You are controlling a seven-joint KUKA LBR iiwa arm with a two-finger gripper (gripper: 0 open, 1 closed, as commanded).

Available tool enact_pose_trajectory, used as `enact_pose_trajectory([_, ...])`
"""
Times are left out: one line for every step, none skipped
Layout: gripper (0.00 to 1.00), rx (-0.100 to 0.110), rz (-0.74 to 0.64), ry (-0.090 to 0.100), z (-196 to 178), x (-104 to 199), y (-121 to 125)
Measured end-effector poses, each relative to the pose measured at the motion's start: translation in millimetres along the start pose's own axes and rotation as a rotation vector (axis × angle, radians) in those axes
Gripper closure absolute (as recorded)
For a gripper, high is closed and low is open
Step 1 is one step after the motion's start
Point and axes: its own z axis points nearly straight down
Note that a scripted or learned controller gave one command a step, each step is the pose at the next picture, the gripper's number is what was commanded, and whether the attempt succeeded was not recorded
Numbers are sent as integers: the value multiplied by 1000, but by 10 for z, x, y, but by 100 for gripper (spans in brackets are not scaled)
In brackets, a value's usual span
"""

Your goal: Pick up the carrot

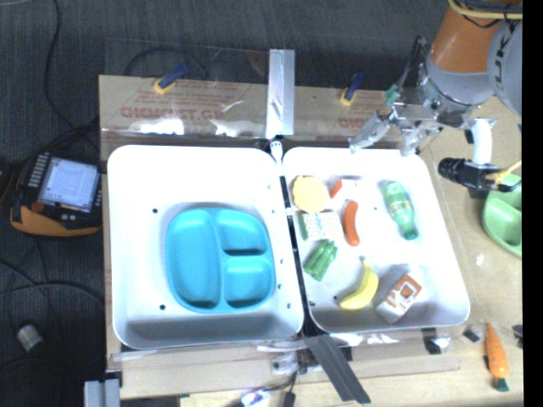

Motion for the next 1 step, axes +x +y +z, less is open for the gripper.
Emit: enact_pose_trajectory([0, 1, -61, 0, 1170, -89, -570])
